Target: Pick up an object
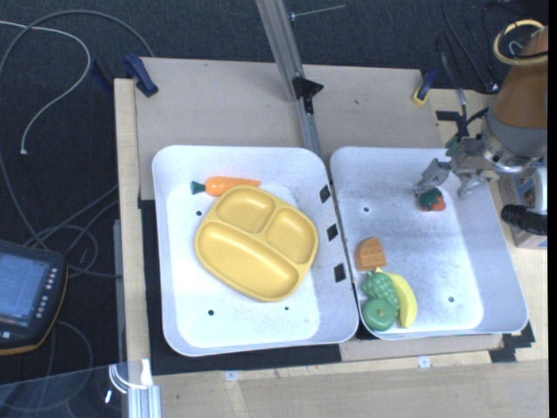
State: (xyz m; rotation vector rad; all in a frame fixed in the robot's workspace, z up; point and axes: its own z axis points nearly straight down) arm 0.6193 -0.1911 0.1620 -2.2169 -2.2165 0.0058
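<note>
Gripper (452,178) over the right bin (470,259), small red-and-green toy (431,201) just below it.

I see the fingers spread apart, one at the toy's upper left, the other to its right; toy lies on the bin floor, not between them. Cracker-like piece (371,253), grapes (380,286), banana (404,300) and green apple (378,313) sit near the front-left corner. Left bin (174,233) has the yellow divided plate (256,242) and a carrot (228,184).
</note>
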